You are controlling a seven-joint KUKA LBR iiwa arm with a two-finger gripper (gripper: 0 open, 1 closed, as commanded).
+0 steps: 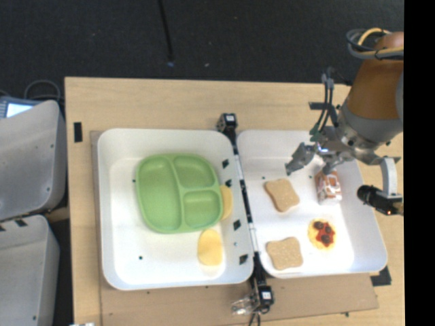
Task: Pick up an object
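Observation:
In the right bin [363, 246] lie two tan bread slices, one in the middle [281, 194] and one at the front [284, 252]. A small yellow round with red topping [322, 233] sits to the right of the front slice. A brown-and-white piece [328, 186] rests near the bin's right side. My gripper [314, 168] hangs over the back of this bin, open, with one grey finger [298, 160] spread left and the other just above the brown-and-white piece. Nothing is between the fingers.
The left bin [115, 250] holds a green divided plate [180, 192], a pale yellow oval piece [211, 246] at its front right and a yellow sliver [227, 202] tucked at the plate's right edge. A black divider rail [239, 182] separates the bins.

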